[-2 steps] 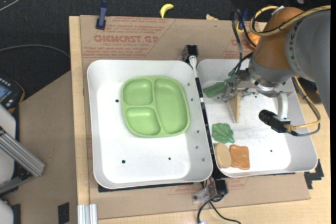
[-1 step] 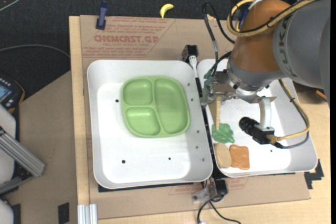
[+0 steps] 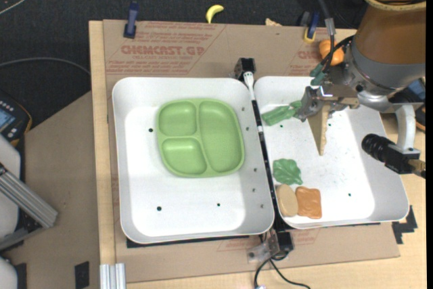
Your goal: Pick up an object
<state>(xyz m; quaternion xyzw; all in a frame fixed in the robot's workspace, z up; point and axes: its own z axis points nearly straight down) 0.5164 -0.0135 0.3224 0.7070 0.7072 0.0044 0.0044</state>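
My gripper [image 3: 312,105] hangs over the upper left part of the right bin [image 3: 379,210]. A flat green strip [image 3: 276,116] lies just left of it, and the strip's right end reaches the gripper's tip. Whether they touch is unclear. A thin tan cone-shaped piece [image 3: 323,135] points down right below the gripper. Nearer the front of that bin lie a green leafy piece [image 3: 287,172], a pale tan piece [image 3: 287,200] and an orange-brown piece [image 3: 309,202] side by side.
The left bin [image 3: 135,206] holds a green divided plate [image 3: 201,137]. A black part [image 3: 387,151] juts over the right bin's right edge. Blue clamps [image 3: 130,20] grip the board's back edge. A yellow banana-shaped toy [image 3: 214,12] lies behind the board.
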